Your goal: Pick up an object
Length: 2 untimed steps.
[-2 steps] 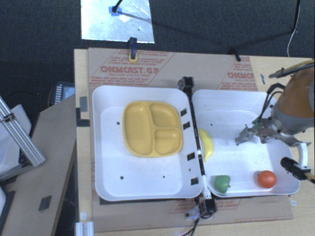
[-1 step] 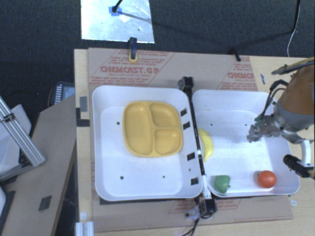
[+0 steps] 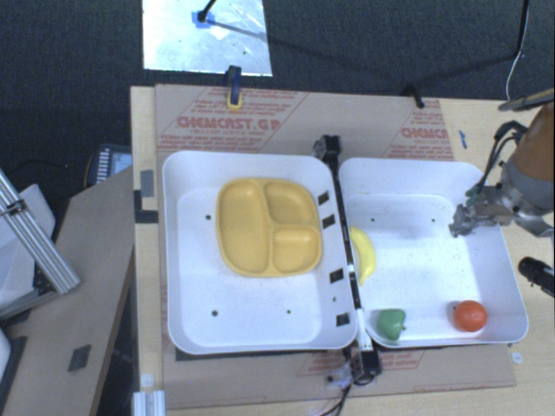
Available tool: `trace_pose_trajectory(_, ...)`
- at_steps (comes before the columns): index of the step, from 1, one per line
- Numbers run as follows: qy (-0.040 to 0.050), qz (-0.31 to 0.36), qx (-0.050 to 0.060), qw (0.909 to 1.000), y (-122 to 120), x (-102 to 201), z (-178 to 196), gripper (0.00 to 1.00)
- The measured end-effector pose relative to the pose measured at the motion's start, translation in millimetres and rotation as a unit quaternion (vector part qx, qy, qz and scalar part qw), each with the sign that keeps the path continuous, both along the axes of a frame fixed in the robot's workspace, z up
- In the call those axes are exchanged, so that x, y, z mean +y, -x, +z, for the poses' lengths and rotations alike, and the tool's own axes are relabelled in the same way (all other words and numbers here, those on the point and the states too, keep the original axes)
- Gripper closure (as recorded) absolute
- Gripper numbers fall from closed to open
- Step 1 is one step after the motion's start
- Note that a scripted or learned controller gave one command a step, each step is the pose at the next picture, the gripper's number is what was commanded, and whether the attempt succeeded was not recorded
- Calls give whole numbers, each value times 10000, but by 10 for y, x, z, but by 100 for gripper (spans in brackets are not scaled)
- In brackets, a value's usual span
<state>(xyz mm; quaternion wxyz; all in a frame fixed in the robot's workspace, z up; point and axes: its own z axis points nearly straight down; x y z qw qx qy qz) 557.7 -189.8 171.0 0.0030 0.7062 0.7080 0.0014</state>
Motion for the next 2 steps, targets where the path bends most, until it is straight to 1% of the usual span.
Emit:
trace_pose_trajectory(1,3,-11,-6,10000,40,-87,582,100)
trace_pose_trajectory(2,0,8,0,10000,25,-92,976,100)
